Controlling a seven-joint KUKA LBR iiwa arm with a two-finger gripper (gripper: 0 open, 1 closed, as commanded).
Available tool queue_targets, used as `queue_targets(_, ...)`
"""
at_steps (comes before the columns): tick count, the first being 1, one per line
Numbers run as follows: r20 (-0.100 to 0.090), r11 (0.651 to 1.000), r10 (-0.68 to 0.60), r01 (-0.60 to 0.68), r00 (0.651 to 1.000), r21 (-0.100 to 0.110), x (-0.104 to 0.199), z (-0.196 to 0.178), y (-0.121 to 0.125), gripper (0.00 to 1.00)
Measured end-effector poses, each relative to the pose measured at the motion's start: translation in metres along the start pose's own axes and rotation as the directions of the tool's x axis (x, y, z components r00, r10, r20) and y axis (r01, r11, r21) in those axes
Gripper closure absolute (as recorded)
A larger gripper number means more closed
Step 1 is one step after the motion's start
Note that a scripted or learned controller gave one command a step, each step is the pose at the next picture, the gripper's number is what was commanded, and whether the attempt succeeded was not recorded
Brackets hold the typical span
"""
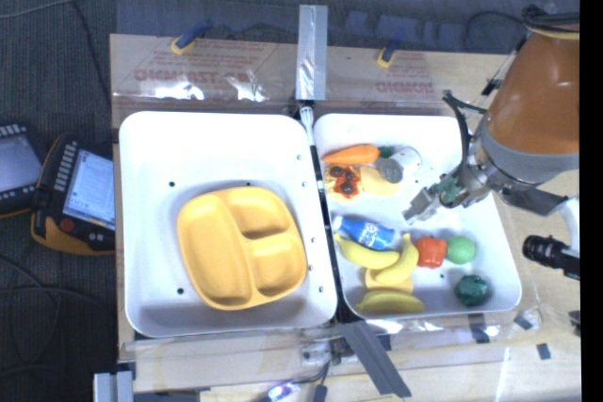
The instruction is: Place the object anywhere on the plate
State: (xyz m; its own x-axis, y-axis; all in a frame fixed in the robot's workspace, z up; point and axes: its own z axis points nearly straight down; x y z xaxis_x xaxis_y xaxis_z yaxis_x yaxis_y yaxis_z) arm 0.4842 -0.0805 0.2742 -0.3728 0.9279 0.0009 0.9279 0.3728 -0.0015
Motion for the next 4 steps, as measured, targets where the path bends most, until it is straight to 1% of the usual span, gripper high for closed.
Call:
queue_targets(1, 0.0, 0.961, -0.278, 0.278, 0.961, 0.0, 0.06, 0.045, 0.04, 1.0)
queue_targets(2, 0.002, 0.9, -0.436, 0.436, 0.9, -0.001, 0.129, 0.029, 0.052, 1.0)
queue_targets(3, 0.0, 0.762, -0.647, 0.647, 0.762, 0.0, 0.083, 0.075, 0.033, 1.0)
queue_targets(4, 0.001, 0.675, -0.738, 0.738, 0.675, 0.0, 0.145, 0.059, 0.058, 1.0)
